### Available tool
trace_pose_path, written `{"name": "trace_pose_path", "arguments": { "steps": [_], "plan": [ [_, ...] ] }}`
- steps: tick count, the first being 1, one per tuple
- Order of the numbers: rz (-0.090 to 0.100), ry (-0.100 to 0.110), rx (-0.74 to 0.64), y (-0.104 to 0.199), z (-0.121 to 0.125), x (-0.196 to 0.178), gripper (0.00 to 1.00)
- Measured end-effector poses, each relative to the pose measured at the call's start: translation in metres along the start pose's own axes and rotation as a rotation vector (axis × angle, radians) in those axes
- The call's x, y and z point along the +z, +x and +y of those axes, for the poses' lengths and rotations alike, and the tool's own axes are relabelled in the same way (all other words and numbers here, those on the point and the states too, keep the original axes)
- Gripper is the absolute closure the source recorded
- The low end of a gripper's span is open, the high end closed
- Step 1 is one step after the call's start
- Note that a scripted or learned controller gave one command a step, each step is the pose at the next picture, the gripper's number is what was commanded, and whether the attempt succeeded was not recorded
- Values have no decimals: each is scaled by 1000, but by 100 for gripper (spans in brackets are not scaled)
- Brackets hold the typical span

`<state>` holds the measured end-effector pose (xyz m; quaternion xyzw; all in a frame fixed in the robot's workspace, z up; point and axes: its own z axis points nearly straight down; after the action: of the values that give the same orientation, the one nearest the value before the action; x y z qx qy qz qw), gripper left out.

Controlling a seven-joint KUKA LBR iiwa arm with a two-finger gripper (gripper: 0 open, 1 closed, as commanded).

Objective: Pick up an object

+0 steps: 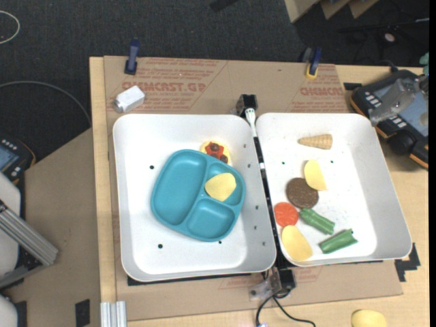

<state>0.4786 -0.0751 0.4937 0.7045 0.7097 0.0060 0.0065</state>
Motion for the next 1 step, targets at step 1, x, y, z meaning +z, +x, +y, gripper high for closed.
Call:
{"name": "trace_pose_path", "arguments": {
  "steps": [1],
  "plan": [
    [-2, 10, 7, -3, 2, -3, 100]
  ]
}}
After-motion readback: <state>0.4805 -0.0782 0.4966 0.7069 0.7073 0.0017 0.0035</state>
